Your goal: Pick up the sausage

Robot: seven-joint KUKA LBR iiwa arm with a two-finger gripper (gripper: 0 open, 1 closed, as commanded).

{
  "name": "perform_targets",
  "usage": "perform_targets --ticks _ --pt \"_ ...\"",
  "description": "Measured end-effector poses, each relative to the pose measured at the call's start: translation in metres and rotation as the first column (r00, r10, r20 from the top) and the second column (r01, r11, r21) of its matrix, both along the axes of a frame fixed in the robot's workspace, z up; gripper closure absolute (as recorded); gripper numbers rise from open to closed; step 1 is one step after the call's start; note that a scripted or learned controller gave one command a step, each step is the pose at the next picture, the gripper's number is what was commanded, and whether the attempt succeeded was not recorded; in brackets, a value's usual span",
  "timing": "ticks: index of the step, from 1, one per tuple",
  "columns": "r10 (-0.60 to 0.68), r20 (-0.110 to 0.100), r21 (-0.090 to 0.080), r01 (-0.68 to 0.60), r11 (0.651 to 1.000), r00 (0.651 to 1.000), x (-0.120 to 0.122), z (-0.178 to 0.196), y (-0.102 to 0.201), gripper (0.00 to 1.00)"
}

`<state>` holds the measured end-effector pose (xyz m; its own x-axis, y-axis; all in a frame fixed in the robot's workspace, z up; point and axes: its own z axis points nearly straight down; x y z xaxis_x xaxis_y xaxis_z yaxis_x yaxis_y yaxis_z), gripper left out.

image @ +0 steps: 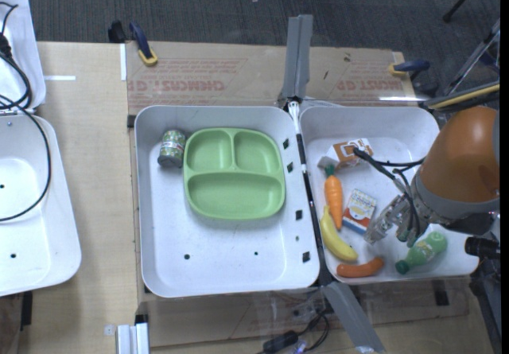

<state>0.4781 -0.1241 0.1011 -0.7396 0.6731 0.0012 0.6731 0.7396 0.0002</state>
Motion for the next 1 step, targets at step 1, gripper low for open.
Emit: perform_targets --ticks 1 --pt "0.0 0.0 0.0 0.0 1.0 1.0 0.0 0.0 0.0 0.0"
